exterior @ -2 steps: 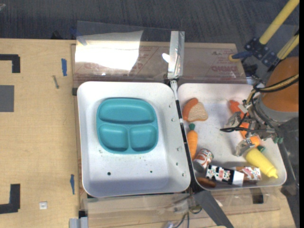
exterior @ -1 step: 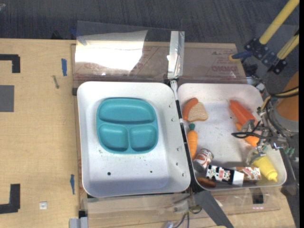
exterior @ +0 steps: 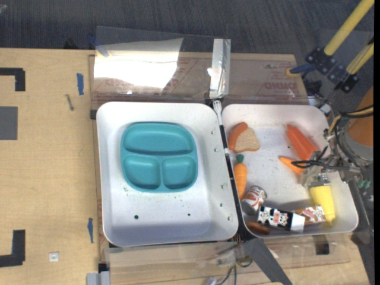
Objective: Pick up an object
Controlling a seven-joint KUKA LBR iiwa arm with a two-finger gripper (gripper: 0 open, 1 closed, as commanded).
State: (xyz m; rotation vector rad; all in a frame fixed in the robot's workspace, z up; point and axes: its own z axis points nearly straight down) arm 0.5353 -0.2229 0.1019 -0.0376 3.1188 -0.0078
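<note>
Camera view: gripper (exterior: pixel 320 172) low in right bin (exterior: pixel 270 113), fingers' spread cannot be told. Yellow corn (exterior: pixel 323 202) just below it, orange piece (exterior: pixel 301 141) above. Risk: crowded items deflect fingers, grasp slips.

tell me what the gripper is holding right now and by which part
It cannot be told: the gripper sits low in the right bin among cables, next to the yellow item.

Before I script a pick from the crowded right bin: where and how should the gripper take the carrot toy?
Probably the carrot toy mid-body, from straight above, fingers closing across its width. It lies flat, lengthwise beside the bin's left wall, green top toward the bread slice, so the wall-side finger has little room.
</note>
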